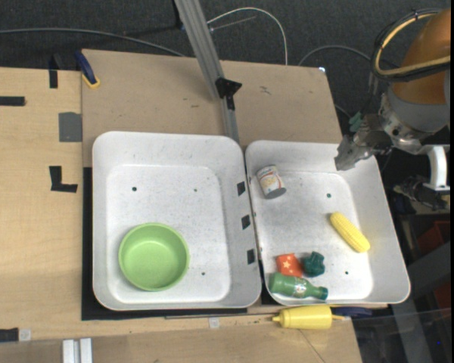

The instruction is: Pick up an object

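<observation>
The right bin [378,203] holds a small white can with a red label [270,181] near its far left, a yellow corn cob [349,231] at the right, and an orange piece [288,264], a dark teal piece [313,262] and a green bottle [296,286] along the near edge. My gripper [349,156] hangs over the bin's far right corner, well apart from every object, with nothing seen between its fingers.
The left bin [106,203] carries a green bowl [153,256] in its near left part. A yellow bottle [306,318] lies on the bench just in front of the right bin. A grey pole [200,32] slants in above the bins.
</observation>
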Controlling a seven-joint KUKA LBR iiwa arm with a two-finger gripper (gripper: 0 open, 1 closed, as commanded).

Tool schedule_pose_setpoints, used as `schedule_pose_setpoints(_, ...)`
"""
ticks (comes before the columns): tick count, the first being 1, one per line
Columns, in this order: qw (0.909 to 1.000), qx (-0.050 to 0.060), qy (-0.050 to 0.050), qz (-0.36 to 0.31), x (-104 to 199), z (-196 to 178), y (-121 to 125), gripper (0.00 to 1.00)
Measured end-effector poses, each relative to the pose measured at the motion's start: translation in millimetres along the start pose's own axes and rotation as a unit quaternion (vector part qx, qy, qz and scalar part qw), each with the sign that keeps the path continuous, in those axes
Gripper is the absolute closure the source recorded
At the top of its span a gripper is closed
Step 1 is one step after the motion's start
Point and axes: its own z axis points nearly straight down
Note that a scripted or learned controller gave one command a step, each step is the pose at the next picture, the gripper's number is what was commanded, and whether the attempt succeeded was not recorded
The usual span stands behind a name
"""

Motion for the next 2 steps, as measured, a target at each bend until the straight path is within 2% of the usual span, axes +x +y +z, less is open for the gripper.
schedule_pose_setpoints(1, 1.0000, 0.004, 0.001, -0.002, 54.9, 8.2, -19.3, 1.00)
schedule_pose_setpoints(2, 1.0000, 0.003, 0.001, -0.002, 109.9, 3.0, -23.6, 1.00)
